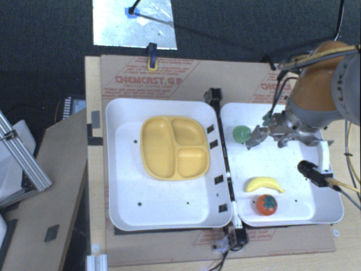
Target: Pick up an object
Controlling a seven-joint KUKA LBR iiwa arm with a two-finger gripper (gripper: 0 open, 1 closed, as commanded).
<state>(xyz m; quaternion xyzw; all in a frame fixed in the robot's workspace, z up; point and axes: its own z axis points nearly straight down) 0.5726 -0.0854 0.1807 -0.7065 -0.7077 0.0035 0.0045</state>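
Robotics lab, white bins (pixel 169 109) (two) on cardboard-covered bench (pixel 169 72)

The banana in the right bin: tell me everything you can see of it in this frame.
The banana is small, bright yellow and smooth, likely plastic. It lies flat on the floor of the right bin, toward the near side, its curve arching up in the picture and its ends pointing left and right. A red-orange fruit sits just below it, very close; contact cannot be told. The gripper is up near the green object, well apart from the banana.
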